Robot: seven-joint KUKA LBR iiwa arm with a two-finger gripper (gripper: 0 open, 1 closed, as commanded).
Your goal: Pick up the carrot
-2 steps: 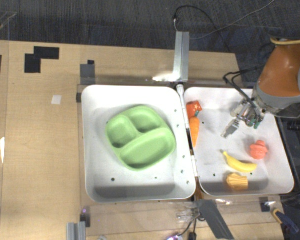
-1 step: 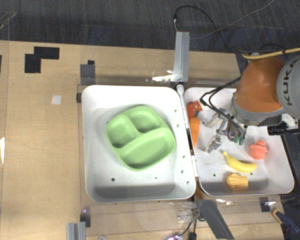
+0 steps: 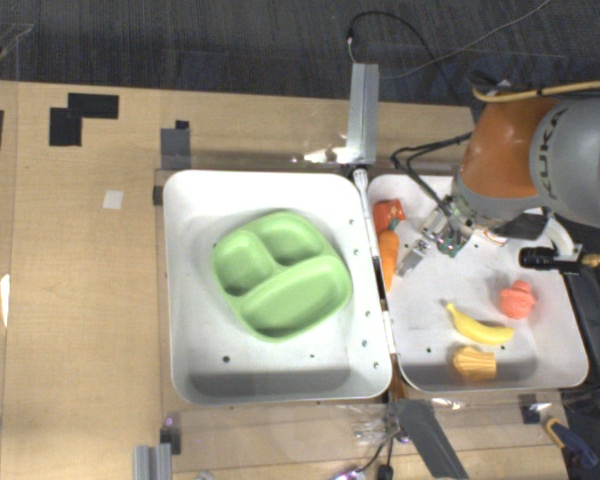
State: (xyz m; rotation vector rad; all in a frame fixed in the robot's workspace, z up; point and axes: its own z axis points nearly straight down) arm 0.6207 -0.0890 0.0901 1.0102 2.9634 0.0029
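We've got the gripper (image 3: 417,255) low over the right bin (image 3: 555,368), near its left wall, reaching in from the far right corner side with the orange band (image 3: 500,158) and grey arm (image 3: 580,158) above it. Fingers look slightly apart, one tip visible pointing toward the left wall, nothing between them, so no grasp yet. The carrot (image 3: 387,250) lies just beside the tips, hard against the left wall of the right bin, long axis running along that wall; whether a tip is touching it we can't tell. A red-orange item (image 3: 386,214) sits at the carrot's far end, touching or nearly so, toward the bin's far left corner. We read this as the approach step: closing in on the carrot, not gripped. Next move calls for getting one finger between carrot and wall, which looks tight, or else straddling it across its narrow width and then closing. Risk as we judge it: the finger rides on the wall or nudges the red-orange item instead. Rest of the right bin: banana (image 3: 478,328) near the middle toward the near edge, a yellow-orange ridged piece (image 3: 474,364) by the near edge, a pink-red piece (image 3: 518,300) toward the right wall, all well apart from the tool. Left bin (image 3: 190,368) carries a green divided plate (image 3: 280,273), not involved.
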